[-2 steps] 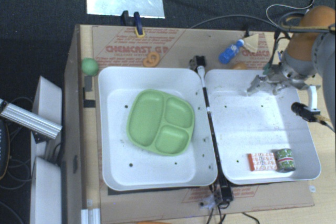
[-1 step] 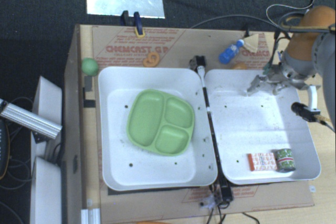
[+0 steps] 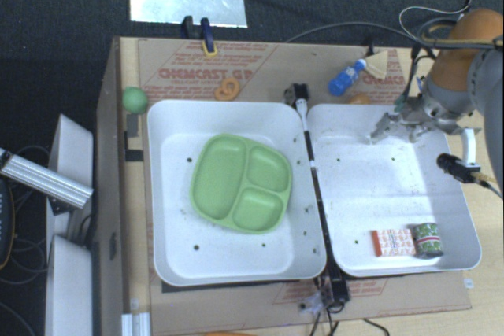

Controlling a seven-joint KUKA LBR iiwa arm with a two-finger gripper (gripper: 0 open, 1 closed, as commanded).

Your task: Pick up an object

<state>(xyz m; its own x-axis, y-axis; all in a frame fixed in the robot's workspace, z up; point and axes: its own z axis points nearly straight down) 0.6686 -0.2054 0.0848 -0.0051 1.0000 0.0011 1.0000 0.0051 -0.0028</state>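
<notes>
Camera view: my claw hangs over the far edge of the right bin, fingers spread apart with nothing between them.
I see the red-and-white packet and small green tin touching near that bin's front edge; a green divided tray lies in the left bin.

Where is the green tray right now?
The green tray lies in the middle of the left bin, apart from the gripper over the right bin.
</notes>
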